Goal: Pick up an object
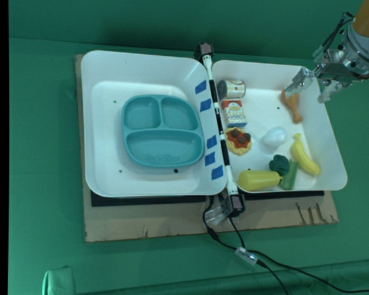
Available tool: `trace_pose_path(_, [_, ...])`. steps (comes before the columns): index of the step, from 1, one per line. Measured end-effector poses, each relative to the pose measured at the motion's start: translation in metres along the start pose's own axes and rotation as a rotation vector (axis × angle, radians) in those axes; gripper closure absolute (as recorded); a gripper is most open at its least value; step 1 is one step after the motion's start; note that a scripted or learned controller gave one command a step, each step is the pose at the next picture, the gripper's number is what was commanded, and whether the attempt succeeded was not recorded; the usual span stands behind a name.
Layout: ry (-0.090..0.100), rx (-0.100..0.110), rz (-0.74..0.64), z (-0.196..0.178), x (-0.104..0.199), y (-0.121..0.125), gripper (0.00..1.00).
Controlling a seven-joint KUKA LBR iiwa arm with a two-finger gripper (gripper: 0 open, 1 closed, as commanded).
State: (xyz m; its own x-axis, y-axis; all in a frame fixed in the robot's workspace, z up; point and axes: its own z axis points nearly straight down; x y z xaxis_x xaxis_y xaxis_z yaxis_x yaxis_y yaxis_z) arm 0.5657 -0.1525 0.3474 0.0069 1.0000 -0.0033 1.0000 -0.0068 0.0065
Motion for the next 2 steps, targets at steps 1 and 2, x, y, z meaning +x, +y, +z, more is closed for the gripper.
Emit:
trace_pose_path(1, [-0.002, 0.0, 0.002, 0.137, -0.023, -0.069, 0.0])
trace_pose_path(2, [-0.008, -0.013, 0.009, 0.123, -0.026, -0.067, 1.0])
